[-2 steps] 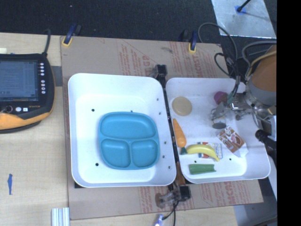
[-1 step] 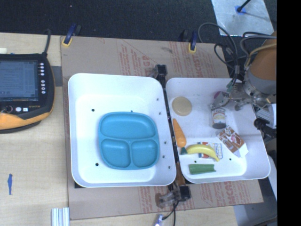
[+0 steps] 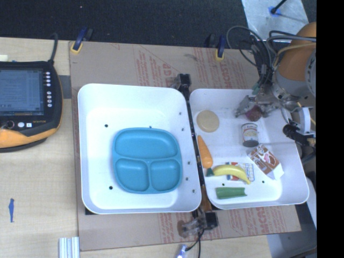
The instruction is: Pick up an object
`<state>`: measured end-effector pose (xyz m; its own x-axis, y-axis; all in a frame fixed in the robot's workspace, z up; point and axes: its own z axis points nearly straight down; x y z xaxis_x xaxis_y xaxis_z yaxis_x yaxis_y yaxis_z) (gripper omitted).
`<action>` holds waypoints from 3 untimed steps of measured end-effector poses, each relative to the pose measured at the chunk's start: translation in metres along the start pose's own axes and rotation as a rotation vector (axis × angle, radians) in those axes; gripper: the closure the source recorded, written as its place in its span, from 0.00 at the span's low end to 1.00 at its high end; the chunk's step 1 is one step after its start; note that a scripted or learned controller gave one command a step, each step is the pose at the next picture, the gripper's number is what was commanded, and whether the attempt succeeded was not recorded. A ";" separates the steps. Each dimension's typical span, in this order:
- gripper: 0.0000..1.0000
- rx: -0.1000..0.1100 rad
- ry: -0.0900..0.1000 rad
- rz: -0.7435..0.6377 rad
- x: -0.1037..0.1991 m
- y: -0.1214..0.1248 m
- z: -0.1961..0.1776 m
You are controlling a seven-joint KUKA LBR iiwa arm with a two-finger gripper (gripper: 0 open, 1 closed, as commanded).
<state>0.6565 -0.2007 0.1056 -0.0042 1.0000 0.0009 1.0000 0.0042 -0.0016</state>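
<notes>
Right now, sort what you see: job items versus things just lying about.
Job: tool; dark red object under it; can; banana; carrot; round biscuit; green piece; packet.
Lying about: blue tray; pendant; clamps.

The grey arm reaches in from the right — its hand [image 3: 252, 110] lowered, wrist pointing down.

This is a robotics lab. A grey-and-orange teach pendant with a screen [image 3: 24, 104] lies at the desk's left edge. Blue-and-yellow clamps [image 3: 79, 40] pin a brown cardboard sheet [image 3: 140, 63] under two shallow white plastic bins [image 3: 88, 144], and bundled black cables [image 3: 252, 44] trail near the desk's right far corner.
</notes>
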 end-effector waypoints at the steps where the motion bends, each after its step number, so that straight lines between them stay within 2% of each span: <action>1: 0.00 0.000 0.000 0.002 -0.006 -0.037 -0.047; 2: 0.00 0.001 -0.001 0.000 -0.003 -0.013 -0.009; 3: 0.00 0.003 -0.002 -0.001 -0.011 -0.065 -0.008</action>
<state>0.5915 -0.2122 0.1133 -0.0052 1.0000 -0.0015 1.0000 0.0051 -0.0041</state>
